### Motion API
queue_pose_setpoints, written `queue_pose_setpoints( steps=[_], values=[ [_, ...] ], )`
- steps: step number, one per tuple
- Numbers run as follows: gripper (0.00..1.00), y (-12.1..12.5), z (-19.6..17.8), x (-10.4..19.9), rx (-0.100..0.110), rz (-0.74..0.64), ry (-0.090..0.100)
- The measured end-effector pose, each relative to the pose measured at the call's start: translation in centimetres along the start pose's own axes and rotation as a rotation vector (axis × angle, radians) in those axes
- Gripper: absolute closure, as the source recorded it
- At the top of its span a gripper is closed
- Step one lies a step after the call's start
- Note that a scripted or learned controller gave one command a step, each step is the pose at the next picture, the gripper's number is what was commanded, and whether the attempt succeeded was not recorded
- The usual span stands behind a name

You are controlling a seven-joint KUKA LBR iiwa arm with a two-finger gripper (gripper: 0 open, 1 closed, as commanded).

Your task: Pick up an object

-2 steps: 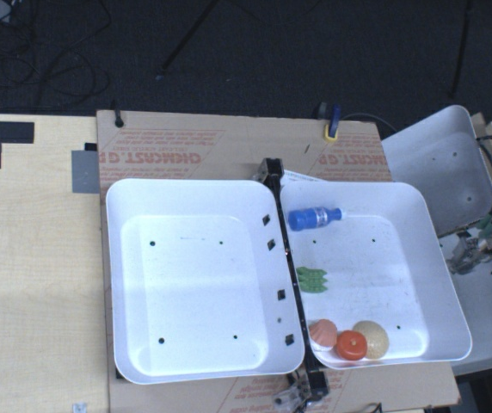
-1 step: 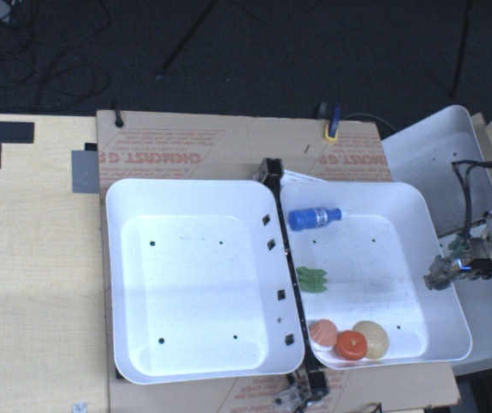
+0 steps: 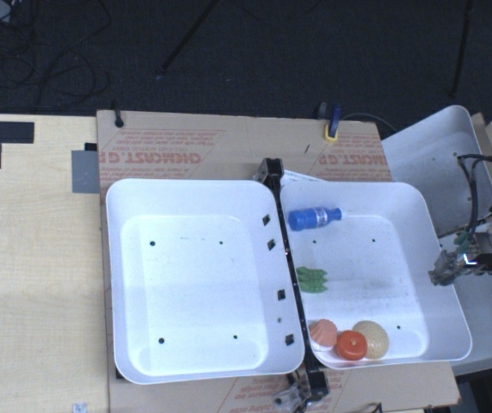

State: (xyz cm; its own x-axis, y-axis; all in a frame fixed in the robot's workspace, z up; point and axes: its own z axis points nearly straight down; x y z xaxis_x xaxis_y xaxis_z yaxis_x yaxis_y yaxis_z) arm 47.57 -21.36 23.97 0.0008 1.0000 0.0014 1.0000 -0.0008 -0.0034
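**Two bins on the bench, objects gathered in the right one**

The wooden bench [image 3: 31, 274] fills the left and centre of the frame, with a sheet of printed cardboard [image 3: 229, 149] lying under the bins. The left bin [image 3: 130, 213] sits at centre-left. The right bin [image 3: 418, 213] touches it along a black divider running down the middle of the frame.

In the right bin, a blue bottle [image 3: 314, 218] lies on its side near the upper left corner. Below it, just beside the divider, rests a small green object [image 3: 311, 280]. At the bin's lower left corner three round pieces cluster, touching: a pale pink one [image 3: 322, 331], a red one [image 3: 351, 345] and a cream one [image 3: 372, 338].

At the right edge of the frame, beyond the right bin's rim, the gripper [image 3: 452, 268] shows as a small dark shape; whether it is spread or pressed together cannot be told.
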Motion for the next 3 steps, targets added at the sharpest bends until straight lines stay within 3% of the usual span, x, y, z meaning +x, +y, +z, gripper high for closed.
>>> queue_pose_setpoints(
  steps=[3],
  values=[
    [1.00,0.0,-2.8,-0.1,0.004,-0.006,0.002]
  ],
)
